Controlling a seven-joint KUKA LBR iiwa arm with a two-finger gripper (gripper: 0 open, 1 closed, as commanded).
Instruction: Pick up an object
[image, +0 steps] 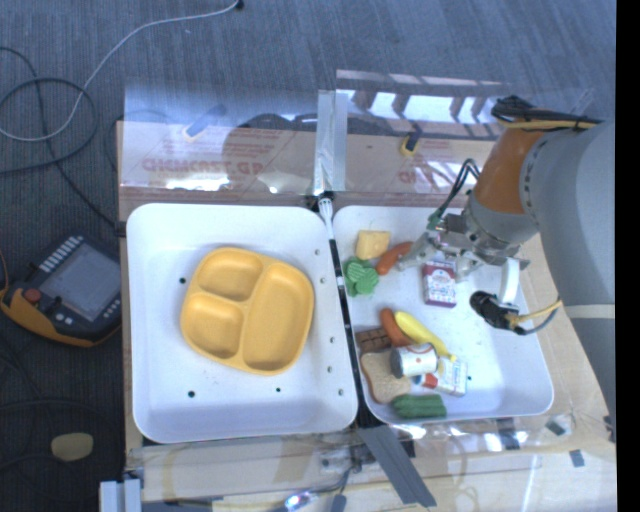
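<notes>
My gripper (442, 256) hangs low over the upper middle of the right bin (520, 370), just above a small red-and-white packet (440, 284). The arm's grey body and orange band come in from the upper right. To the gripper's left lie an orange carrot (393, 257), a yellow cheese block (373, 243) and a green leafy piece (360, 277). Lower in the bin are a banana (418, 330), a red sausage (391, 321), a white can with a red label (415, 360), a tan bread slice (383, 379) and a green cucumber (418, 406).
The left bin (160, 390) holds a yellow divided plate (247, 308). A black cable end (490, 306) dangles beside the wrist over the right bin. A ridge between the bins (340, 300) separates them. A teach pendant (70, 290) lies on the floor at left.
</notes>
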